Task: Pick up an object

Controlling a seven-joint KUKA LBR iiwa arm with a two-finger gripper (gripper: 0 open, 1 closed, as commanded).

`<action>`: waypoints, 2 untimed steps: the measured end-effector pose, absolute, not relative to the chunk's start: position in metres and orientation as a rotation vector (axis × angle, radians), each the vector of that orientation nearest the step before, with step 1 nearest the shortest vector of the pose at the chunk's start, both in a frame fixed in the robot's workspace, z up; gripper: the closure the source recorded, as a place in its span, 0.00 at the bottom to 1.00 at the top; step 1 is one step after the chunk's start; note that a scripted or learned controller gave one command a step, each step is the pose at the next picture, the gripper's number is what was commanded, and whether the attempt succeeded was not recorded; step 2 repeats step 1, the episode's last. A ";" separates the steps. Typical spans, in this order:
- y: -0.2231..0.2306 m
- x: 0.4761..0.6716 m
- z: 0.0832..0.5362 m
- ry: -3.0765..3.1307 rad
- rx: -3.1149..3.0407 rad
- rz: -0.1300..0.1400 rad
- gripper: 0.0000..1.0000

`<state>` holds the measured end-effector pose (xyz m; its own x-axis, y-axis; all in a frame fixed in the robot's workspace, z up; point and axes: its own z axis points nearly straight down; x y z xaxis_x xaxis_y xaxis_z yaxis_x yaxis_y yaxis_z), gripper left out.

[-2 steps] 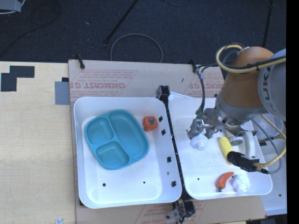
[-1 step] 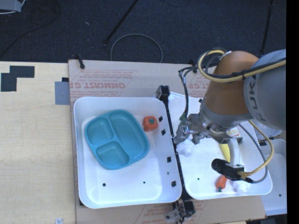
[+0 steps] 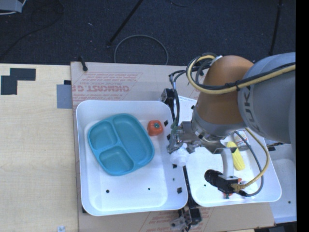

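My gripper (image 3: 177,148) hangs under the wrist over the divider between the two bins, low and at the near-middle of it. Open or closed: cannot tell, the wrist covers it. Nothing seen in its hold. My arm (image 3: 270,95) comes in from the view's right, its bulk over the right-hand bin (image 3: 268,186).

Nearest pickable thing is an orange-red round object (image 3: 155,127) in the left-hand bin (image 3: 126,193), near that bin's far right corner, just left of the gripper and apart from it. Beside it, a blue divided plate (image 3: 120,144) lies flat. A yellow object (image 3: 237,157) lies in the right-hand bin, partly under my wrist. Both bins sit on a cardboard sheet (image 3: 106,83).
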<state>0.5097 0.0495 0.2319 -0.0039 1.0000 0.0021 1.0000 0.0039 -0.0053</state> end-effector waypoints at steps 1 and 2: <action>0.101 0.501 0.220 -2.222 -2.213 0.007 1.00; 0.101 0.501 0.220 -2.222 -2.213 0.007 1.00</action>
